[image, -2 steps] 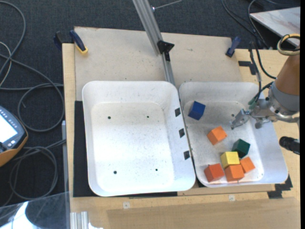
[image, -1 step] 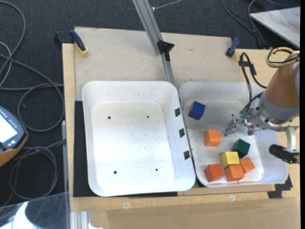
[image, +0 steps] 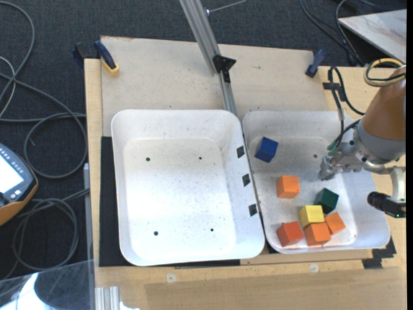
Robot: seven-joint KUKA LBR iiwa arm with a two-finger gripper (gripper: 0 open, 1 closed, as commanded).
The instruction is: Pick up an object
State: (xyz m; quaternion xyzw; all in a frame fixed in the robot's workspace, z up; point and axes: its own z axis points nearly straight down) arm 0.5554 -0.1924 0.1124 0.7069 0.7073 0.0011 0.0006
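The right bin point(image: 293, 124) holds several wooden blocks. A blue block point(image: 266, 149) lies toward its back left. An orange block point(image: 288, 186) sits near the middle. A dark green block point(image: 328, 199) lies right of it. At the front, a yellow block point(image: 311, 214) rests among three orange blocks point(image: 315, 231). My gripper point(image: 328, 168) hangs low over the bin's right side, just above and behind the green block. No block shows between its fingers.
The left bin point(image: 177, 186) stands beside the right one. A slanted metal pole point(image: 203, 31) crosses the back of the bench. Blue clamps point(image: 106, 55) sit at the bench's back corners. Cables lie on the floor at the left.
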